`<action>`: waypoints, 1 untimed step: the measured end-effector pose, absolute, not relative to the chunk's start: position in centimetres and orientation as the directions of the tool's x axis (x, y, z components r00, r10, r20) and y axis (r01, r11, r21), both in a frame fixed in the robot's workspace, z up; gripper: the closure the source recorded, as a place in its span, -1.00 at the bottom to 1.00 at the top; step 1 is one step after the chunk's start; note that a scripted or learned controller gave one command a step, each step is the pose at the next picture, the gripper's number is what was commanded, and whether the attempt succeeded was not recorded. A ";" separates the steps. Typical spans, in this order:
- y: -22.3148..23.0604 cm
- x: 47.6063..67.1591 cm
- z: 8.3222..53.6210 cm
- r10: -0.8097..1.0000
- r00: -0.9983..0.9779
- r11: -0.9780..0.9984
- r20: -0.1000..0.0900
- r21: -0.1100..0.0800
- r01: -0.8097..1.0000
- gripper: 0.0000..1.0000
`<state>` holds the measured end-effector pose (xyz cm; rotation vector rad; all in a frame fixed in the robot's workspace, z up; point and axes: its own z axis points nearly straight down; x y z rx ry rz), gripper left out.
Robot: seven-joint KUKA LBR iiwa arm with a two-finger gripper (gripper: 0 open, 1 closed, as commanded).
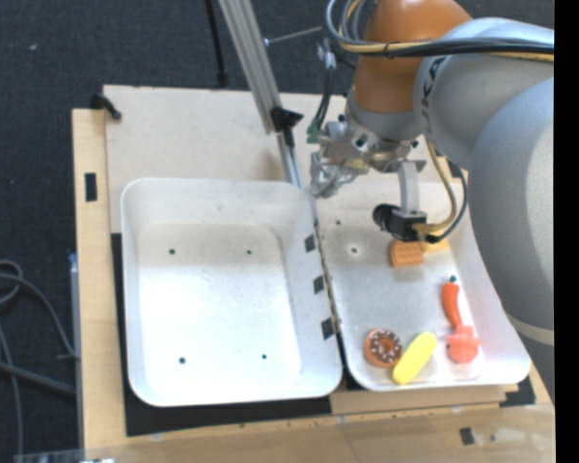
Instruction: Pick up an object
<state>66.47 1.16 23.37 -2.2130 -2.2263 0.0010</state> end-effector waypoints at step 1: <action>6.3 66.6 24.7 1.000 -0.008 0.008 0.002 0.003 1.000 1.00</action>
